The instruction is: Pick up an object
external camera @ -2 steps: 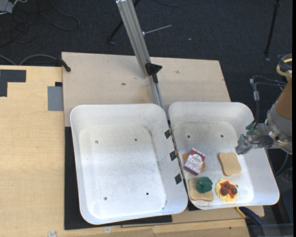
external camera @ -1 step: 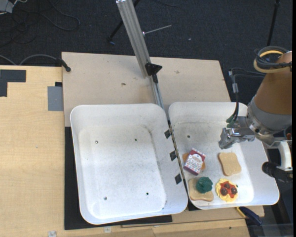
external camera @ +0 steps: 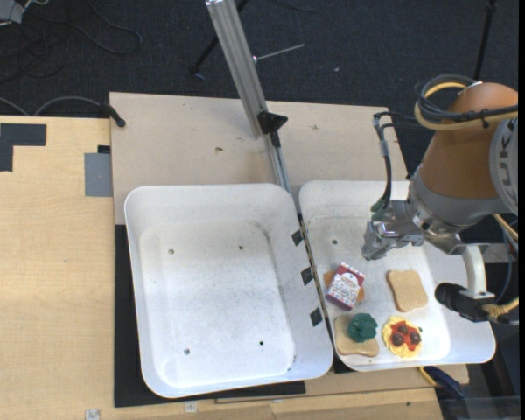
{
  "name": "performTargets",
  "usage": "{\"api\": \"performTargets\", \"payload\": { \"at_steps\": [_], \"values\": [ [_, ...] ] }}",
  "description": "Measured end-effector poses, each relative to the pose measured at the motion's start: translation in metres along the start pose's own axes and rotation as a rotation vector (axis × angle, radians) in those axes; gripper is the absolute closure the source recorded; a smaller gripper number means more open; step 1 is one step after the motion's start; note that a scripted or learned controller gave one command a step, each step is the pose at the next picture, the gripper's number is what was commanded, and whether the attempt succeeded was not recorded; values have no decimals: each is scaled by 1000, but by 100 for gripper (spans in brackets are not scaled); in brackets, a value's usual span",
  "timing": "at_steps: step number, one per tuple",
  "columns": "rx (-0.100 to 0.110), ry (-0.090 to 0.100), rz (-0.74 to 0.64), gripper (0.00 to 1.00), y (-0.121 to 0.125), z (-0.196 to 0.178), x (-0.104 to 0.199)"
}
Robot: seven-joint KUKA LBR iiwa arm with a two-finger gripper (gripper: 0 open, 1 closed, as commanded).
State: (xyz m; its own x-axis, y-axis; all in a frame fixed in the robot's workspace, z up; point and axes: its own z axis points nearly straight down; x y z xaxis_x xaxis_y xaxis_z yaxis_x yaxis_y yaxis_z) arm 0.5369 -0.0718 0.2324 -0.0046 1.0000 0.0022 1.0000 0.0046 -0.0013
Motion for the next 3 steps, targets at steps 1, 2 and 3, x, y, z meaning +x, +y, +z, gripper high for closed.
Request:
{"api": "performTargets", "payload": {
  "at_steps": [1,2,3],
  "values": [
    [1,0,-2,100,5,-4,61],
    [2,0,1,100,7,-8,110],
    [1,-2,2,100,15,1,152]
  ]
}}
